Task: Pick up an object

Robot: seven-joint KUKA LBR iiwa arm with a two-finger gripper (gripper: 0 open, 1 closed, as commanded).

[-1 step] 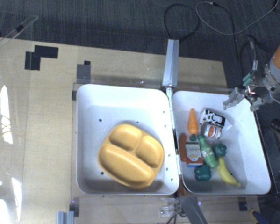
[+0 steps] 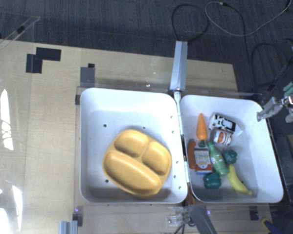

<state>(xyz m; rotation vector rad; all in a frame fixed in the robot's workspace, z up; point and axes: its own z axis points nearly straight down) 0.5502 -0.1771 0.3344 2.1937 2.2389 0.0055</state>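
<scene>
The right bin (image 2: 266, 159) holds a cluster of small things: an orange carrot (image 2: 201, 126), a white and black carton (image 2: 222, 123), a small can (image 2: 222, 137), a red sauce bottle (image 2: 201, 160), a green bottle (image 2: 217, 161), a dark green pepper (image 2: 212, 180) and a yellow banana (image 2: 237, 181). A large yellow bread-shaped loaf (image 2: 137, 161) lies in the left bin (image 2: 94, 136). My gripper (image 2: 280, 105) sits at the view's right edge, just outside the right bin's far right corner, high above and apart from every object.
A grey metal post (image 2: 179, 67) stands behind the divide between the bins. Black cables (image 2: 229, 25) loop across the dark floor at the back. The pale wooden bench (image 2: 33, 132) stretches to the left.
</scene>
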